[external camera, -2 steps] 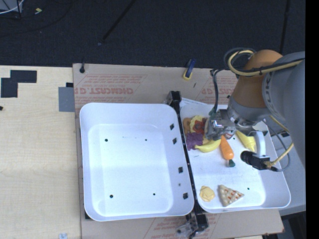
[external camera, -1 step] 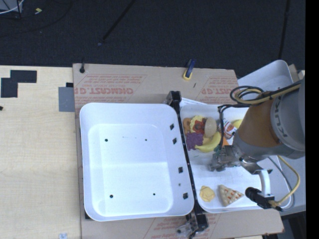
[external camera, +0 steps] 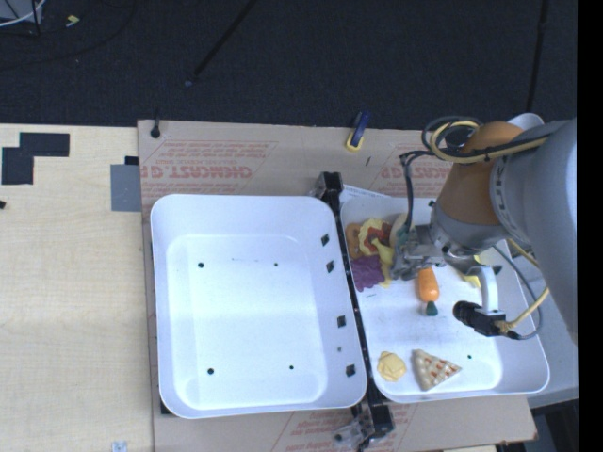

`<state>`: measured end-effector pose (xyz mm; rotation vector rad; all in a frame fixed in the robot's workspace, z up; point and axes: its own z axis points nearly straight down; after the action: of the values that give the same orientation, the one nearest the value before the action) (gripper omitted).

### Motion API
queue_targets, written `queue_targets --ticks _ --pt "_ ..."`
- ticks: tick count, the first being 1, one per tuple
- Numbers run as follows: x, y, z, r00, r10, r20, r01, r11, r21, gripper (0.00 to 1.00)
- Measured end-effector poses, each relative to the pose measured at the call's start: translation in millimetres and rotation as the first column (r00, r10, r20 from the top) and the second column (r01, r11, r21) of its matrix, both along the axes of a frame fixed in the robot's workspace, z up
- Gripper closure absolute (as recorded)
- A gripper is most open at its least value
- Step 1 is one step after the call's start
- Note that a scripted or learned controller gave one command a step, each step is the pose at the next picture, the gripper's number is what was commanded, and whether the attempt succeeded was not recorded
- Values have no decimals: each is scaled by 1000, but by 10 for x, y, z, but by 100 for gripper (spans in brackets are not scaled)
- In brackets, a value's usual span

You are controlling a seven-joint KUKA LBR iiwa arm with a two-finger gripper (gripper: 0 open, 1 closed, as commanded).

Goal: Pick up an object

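My gripper is down in the right bin, near its far left part. Just left of it lie a purple toy and a yellow and red cluster of toy food. An orange carrot with a dark green tip lies right beside the gripper, on its right. Towards the bin's near edge sit a small yellow round piece and a pizza slice. The wrist hides where the gripper meets the toys.
The left bin stands beside the right one, with a black divider strip between them. A blue and yellow clamp sits on the cardboard base behind the bins. The arm covers the right bin's far right corner.
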<state>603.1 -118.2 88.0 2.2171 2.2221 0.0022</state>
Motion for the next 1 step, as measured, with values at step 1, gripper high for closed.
queue_targets --ticks 1 --pt "425 304 107 1000 2 -3 -2 1000 2 100"
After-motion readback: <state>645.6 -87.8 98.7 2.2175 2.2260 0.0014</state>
